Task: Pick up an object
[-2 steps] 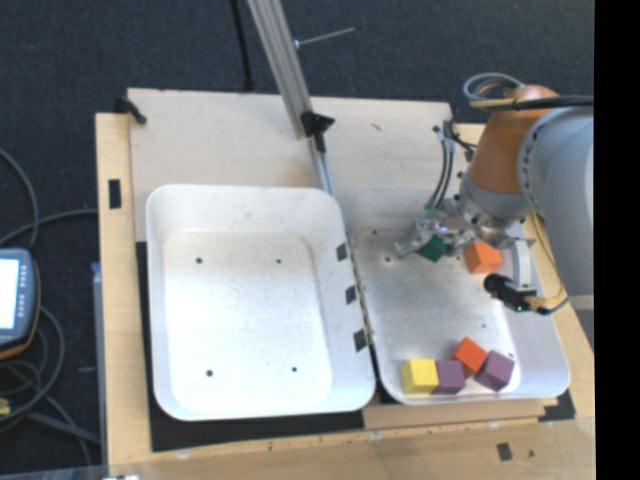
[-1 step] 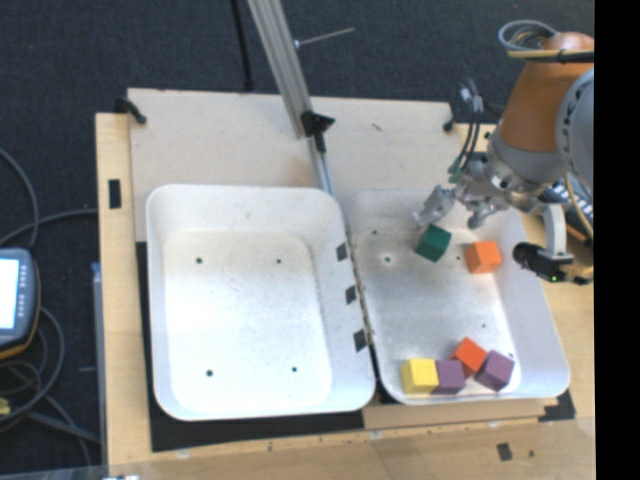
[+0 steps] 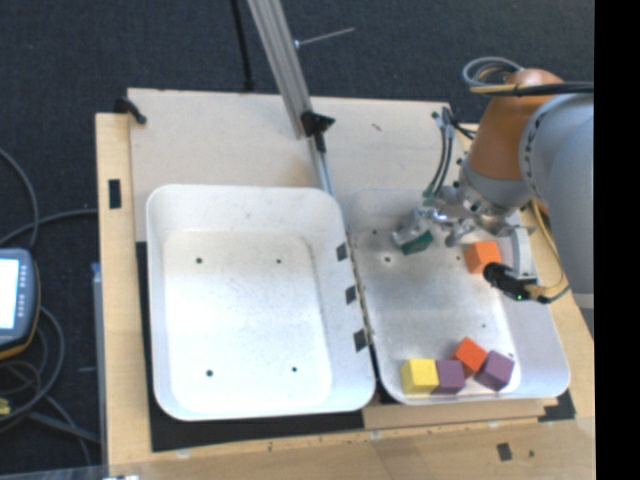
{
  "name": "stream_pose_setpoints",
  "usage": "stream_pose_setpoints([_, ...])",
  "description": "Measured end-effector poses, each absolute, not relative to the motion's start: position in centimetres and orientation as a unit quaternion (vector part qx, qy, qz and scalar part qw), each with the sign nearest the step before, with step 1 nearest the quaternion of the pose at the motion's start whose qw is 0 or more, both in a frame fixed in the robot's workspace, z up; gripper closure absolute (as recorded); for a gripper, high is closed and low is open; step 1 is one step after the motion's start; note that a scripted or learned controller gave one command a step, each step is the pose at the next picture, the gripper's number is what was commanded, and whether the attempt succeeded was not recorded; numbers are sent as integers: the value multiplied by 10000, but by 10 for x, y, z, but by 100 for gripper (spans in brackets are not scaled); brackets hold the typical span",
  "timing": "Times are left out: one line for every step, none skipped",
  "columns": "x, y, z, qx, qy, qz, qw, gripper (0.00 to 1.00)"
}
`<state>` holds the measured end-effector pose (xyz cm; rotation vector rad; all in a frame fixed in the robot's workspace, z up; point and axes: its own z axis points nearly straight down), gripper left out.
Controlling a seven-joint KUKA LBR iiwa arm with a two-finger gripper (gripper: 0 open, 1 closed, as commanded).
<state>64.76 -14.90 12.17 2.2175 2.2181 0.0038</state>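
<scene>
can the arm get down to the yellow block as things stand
Probably yes. The yellow block lies uncovered near the front rim of the right bin, with a purple block touching its right side. The gripper hangs over the bin's far end, with bare floor between.

On the table (image 3: 230, 128) two bins lie side by side: the left bin (image 3: 250, 303) and the right bin (image 3: 440, 298). In the right bin, four blocks sit together at the near edge, a cube (image 3: 420, 374) leftmost, then a block (image 3: 449, 376), a block (image 3: 470, 353) behind it and a block (image 3: 495, 369) rightmost. Another block (image 3: 482, 255) lies farther back by the right wall, and the pincer (image 3: 432, 226) is above the far part of this bin, left of that block.
</scene>
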Motion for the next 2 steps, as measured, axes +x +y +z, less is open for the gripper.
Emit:
stream_pose_setpoints([669, -109, 97, 7051, 7091, 8, 10, 0])
stream_pose_setpoints([669, -113, 109, 7053, 7089, 0, 28, 100])
